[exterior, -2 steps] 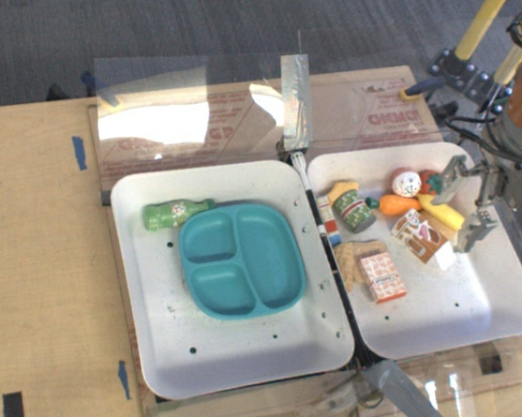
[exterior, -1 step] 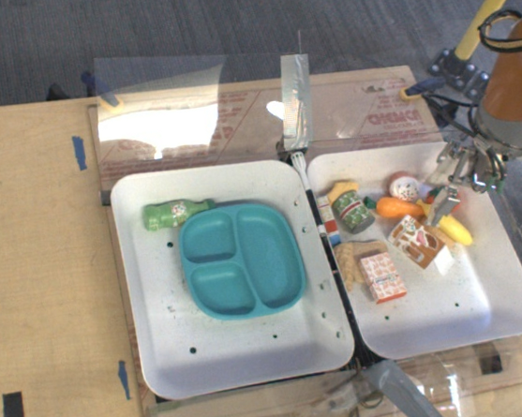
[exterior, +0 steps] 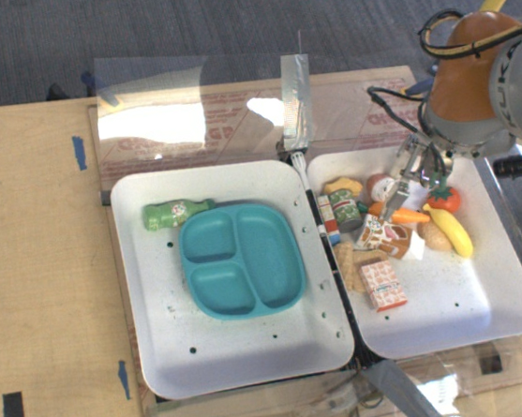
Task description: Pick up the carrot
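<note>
**Tool low over right bin, carrot just beside it**

The carrot [exterior: 410, 217] lies in the right bin [exterior: 462, 306], toward its far right corner, among a crowd of toy foods. A banana [exterior: 452, 230] lies just right of it; a small carton [exterior: 381, 236] touches its left end. The tool [exterior: 400, 188] hangs just above and left of the carrot, tilted. Cannot tell how wide it stands. The left bin [exterior: 154, 339] holds a teal divided plate [exterior: 242, 259] and a green bottle [exterior: 175, 212].
</note>
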You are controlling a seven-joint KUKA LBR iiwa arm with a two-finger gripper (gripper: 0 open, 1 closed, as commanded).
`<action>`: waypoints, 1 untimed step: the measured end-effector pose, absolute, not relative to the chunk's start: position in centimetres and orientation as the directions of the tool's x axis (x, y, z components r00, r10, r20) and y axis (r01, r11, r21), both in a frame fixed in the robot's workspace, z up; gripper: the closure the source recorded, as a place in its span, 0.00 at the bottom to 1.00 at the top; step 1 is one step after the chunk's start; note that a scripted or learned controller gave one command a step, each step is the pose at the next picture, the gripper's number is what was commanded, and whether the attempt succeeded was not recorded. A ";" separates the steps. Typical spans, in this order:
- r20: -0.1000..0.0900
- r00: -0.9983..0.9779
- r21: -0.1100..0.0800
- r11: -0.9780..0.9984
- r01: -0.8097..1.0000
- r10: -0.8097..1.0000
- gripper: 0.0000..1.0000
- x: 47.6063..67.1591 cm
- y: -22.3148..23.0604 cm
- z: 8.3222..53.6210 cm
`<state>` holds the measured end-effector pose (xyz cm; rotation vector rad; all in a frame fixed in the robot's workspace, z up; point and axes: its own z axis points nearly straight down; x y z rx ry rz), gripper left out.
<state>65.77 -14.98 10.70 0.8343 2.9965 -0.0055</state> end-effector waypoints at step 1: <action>-0.047 -0.766 -0.001 0.767 0.642 0.641 0.00 65.5 -11.6 10.9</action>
